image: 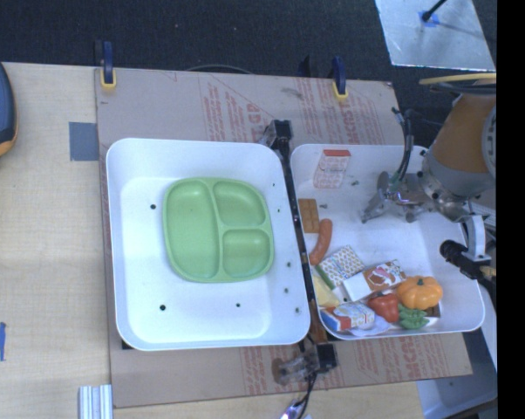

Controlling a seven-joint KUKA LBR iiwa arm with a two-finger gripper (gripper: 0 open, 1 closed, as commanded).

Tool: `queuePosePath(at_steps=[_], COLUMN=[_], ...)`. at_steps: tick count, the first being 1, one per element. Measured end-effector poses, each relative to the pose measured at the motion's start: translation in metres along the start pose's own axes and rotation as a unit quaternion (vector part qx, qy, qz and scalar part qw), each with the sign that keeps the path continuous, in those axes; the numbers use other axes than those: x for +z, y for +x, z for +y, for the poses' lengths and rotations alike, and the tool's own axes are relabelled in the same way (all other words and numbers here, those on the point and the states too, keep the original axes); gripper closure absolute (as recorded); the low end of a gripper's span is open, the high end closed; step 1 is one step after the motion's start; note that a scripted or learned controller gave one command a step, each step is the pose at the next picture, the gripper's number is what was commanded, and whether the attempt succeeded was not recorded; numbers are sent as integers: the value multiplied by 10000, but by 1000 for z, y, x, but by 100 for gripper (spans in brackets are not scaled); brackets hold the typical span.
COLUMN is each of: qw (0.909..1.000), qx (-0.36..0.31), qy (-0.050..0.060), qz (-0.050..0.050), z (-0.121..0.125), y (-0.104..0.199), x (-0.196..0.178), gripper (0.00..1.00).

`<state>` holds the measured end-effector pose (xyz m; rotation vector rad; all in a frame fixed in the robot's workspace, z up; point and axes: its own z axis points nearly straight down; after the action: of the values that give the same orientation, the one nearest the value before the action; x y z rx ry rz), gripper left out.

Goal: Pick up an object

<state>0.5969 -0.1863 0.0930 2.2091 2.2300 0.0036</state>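
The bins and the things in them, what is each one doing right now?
Green divided plate: lying flat in the left bin, nothing on it.
Toy food pile: heaped in the right bin's near corner.
Toy pumpkin: upright on the pile.
Sausage: lying loose.
Gripper: above the right bin, holding nothing.

A light wooden bench top (36, 260) was seen filling most of the view, with a brown cardboard sheet (201, 103) laid flat over it and pinned at the far edge by two blue-and-yellow clamps (108, 66). A grey square of tape (83, 140) was stuck just left of the sheet. Behind the bench, dark carpeted floor (201, 16) could be made out, plus a pale grey floor panel (432, 20) at top right
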Motion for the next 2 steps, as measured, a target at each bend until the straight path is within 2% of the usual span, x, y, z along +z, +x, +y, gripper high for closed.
queuePosePath(at_steps=[1,2], qw=[9998,10000], qx=[53,52], qy=[184,76], qz=[37,-1], z=[54,56], y=[11,-23], x=[5,4], gripper=[0,0])
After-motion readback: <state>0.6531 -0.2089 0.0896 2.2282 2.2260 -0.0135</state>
